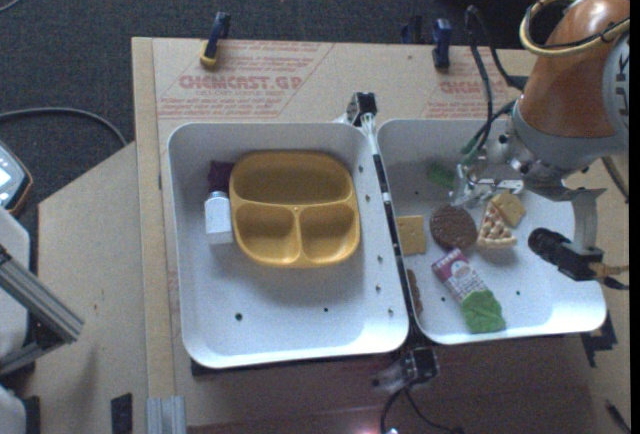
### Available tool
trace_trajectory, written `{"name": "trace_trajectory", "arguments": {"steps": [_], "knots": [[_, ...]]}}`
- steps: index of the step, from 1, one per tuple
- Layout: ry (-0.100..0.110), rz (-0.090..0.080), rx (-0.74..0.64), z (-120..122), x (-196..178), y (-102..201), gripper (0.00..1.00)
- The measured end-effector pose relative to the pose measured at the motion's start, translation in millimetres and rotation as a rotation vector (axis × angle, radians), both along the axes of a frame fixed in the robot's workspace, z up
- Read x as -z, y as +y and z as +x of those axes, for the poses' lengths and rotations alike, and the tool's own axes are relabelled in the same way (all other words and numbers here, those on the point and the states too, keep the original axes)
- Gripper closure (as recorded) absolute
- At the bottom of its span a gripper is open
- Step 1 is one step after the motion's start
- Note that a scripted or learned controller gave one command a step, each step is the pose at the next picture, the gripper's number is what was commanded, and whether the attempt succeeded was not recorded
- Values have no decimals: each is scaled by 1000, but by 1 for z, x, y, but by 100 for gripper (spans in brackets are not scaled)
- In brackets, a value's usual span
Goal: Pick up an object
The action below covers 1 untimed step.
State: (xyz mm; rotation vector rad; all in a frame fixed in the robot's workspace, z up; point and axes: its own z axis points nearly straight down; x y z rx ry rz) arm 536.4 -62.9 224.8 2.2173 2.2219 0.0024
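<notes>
The gripper point(480, 184), fingers' state unclear, hangs just beside the brown cookie point(453, 227) and pizza slice point(497, 225).

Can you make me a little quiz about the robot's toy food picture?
1. True or false: the yellow divided plate lies in the left bin.
2. What sits right beside the plate's left edge? A) white bottle B) green toy C) pizza slice
3. Which bin does the gripper hang over?

Key:
1. True.
2. A.
3. The right bin, near the brown round cookie and the pizza slice.
</notes>
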Motion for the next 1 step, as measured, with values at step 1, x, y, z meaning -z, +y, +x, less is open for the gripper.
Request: {"name": "trace_trajectory", "arguments": {"steps": [1], "knots": [[6,2,1,-4,10,12,100]]}}
